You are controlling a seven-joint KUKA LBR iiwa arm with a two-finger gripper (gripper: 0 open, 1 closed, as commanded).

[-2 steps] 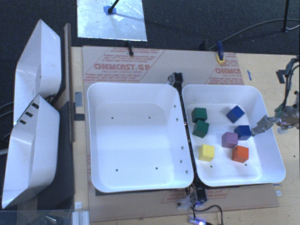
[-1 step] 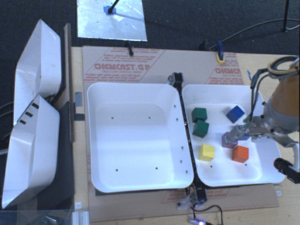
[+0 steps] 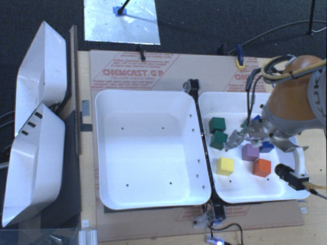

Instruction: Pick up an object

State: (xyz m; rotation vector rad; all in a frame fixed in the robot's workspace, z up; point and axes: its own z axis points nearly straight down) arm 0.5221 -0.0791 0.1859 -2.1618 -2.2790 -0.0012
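Observation:
The right bin (image 3: 240, 195) holds several small blocks. Two green blocks (image 3: 217, 124) (image 3: 218, 139) lie near its left wall, with a yellow block (image 3: 225, 166) in front of them. A purple block (image 3: 250, 152), an orange block (image 3: 261, 167) and a blue block (image 3: 266, 147) lie further right. My gripper (image 3: 234, 140) hangs low over the middle of this bin, just right of the lower green block and left of the purple one. Its fingers stand open with nothing between them.
The left bin (image 3: 148, 98) sits beside the right one, with a black divider (image 3: 202, 137) between them. The arm's grey body and orange band (image 3: 296, 93) cover the right bin's far right side. Cables (image 3: 286, 177) run along the right edge.

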